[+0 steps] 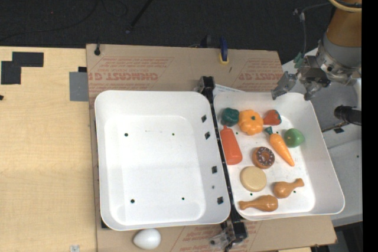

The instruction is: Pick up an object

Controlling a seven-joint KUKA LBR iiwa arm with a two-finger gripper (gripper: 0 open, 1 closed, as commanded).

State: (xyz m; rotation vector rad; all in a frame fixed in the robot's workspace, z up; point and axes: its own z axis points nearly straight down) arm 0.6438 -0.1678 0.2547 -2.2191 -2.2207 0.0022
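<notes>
Camera view, looking down: gripper hangs over the far right corner of the right bin, above the rim, w/ two fingers spread apart and nothing between them. Not touching any item.

All pickable stuff sits in the right bin; left bin is beside it, sharing the middle divider. Toy food, looks like hard moulded plastic, so prob. light, stiff, smooth and a bit slippery; not fragile by the look of it.

Nearest the gripper: red piece by the far edge, then green ball and the carrot touching or just beside it. Orange pumpkin sits next to a green veg. Red-orange sausage shape lies along the divider. Donut, tan disc and two drumsticks fill the near half.

Best bets, imo: carrot across its thick upper end, or a drumstick across the narrow shank, since fingers can close on a waist there. Round ones (ball, pumpkin) may squirt out unless gripped across the widest part. Disc is flat, hard to get under.

White egg shape lies outside the bins on the cardboard at the near edge.
</notes>
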